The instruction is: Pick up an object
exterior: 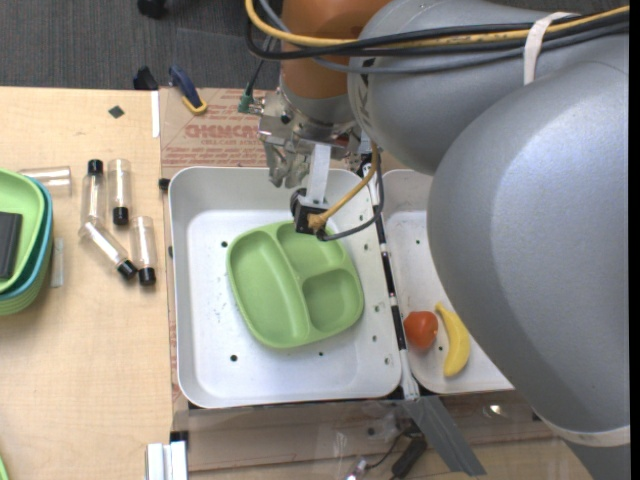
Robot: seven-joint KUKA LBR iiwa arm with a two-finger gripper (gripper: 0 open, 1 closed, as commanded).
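A green divided plate [293,288] lies tilted in the left white bin [200,298], taking up most of its middle. In the right bin [420,243] a red tomato [421,328] sits next to a yellow banana [453,340] near the front. My gripper [287,171] hangs over the far edge of the left bin, just beyond the plate's far rim, with nothing visibly in it. The large grey arm covers most of the right bin.
On the wooden bench to the left lie several clear vials with black caps [120,223] and a stack of green trays [20,243]. A cardboard sheet [215,128] lies behind the left bin. A blue and yellow tool [187,88] rests at its far corner.
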